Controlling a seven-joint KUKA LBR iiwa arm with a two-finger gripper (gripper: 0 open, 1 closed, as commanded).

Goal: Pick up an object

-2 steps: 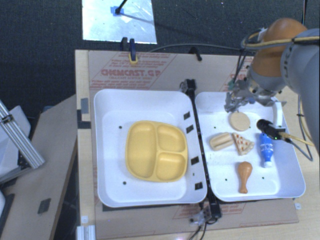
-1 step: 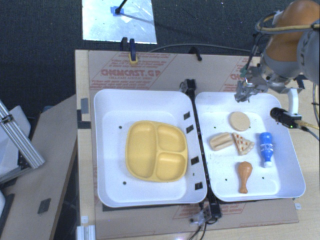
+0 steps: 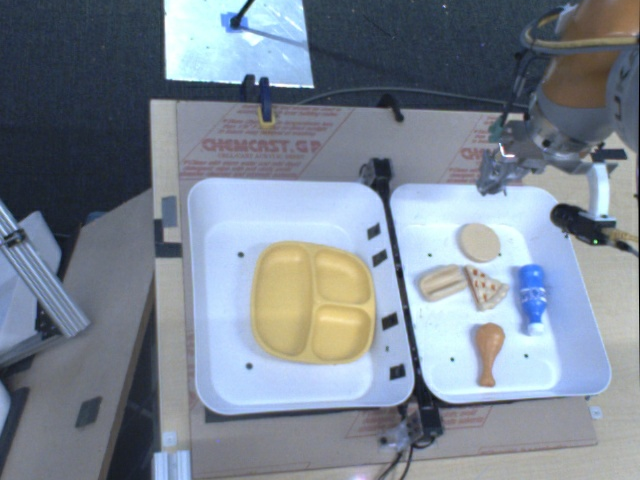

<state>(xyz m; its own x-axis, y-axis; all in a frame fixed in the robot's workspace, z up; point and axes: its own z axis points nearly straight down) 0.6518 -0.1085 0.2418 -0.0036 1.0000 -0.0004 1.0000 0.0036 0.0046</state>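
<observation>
The gripper (image 3: 494, 180) hangs over the far rim of the right bin (image 3: 580, 368), and nothing is between its fingers. The view is too small there to tell whether the jaws are open or closed. The arm (image 3: 590, 58) comes in from the right side, so it stands closer to this bin than to the other one.

All the small objects lie in the right bin, which makes it the natural place to pick from. A round cookie (image 3: 479, 242) is the nearest one to the gripper. Just below it lie a bread roll (image 3: 443, 282) and a pizza slice (image 3: 487, 289), which touch or almost touch each other. A blue bottle (image 3: 532, 296) lies on its side near the right wall, and a chicken drumstick (image 3: 488, 351) lies toward the front, apart from the rest.

The left bin (image 3: 215, 368) holds a yellow divided plate (image 3: 313, 301), lying flat in the middle. I judge that the pick has not yet begun, because the gripper is above the rim.
</observation>
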